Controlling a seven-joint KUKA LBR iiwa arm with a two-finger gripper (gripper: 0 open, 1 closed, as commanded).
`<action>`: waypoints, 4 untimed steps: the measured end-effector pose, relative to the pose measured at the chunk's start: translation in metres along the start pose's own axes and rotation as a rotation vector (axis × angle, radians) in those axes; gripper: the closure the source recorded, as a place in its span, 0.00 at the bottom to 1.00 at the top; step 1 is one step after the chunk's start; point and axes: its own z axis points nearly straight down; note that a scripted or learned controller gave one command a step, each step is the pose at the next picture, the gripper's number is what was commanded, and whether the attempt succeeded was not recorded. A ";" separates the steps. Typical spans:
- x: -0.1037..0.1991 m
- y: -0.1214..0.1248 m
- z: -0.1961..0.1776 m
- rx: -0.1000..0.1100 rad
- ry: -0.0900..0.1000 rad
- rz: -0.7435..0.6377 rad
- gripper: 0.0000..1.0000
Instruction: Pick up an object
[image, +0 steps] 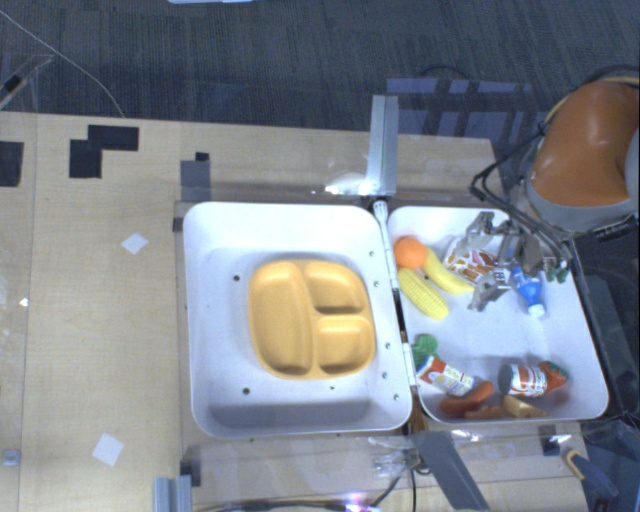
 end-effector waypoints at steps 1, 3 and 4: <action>0.002 -0.011 0.101 0.000 -0.004 0.447 0.00; -0.043 -0.009 0.091 0.017 0.047 1.042 1.00; -0.060 -0.002 0.074 0.032 0.061 1.181 1.00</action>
